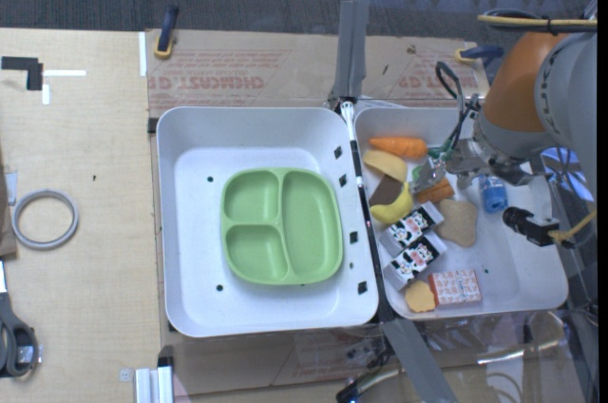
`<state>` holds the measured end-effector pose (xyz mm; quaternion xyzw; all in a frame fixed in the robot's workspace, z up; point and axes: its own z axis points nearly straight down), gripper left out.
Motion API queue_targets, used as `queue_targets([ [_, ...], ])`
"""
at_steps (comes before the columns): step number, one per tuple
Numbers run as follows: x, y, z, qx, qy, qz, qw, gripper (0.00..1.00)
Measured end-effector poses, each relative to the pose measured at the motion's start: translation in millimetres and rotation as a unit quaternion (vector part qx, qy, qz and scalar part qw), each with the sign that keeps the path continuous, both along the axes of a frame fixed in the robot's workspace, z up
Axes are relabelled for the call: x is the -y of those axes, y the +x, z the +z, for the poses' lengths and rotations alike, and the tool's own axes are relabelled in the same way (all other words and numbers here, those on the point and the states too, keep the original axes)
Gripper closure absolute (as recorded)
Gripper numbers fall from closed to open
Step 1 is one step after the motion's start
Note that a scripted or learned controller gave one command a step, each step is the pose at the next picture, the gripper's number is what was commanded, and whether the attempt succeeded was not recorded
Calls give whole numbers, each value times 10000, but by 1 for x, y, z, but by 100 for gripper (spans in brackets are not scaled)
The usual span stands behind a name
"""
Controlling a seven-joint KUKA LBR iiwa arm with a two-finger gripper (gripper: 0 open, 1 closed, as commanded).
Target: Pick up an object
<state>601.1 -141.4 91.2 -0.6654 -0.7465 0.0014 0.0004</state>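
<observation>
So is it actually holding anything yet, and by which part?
Cannot be told: the gripper is down among the carrot and banana in the right bin, its tip too cluttered to read.

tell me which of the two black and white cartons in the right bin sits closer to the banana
The upper black and white carton, lying right beside the banana. The other carton lies below it, nearer the pink box.

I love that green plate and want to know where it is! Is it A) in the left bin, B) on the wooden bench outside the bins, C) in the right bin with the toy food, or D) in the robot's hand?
A: the green divided plate lies flat in the left bin, while the carrot and banana sit in the right bin.
</observation>
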Motion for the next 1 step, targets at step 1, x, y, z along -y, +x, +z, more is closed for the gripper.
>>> queue_targets([
  [1, 0, 0, 9, -2, -10, 18, 10000, 100],
])
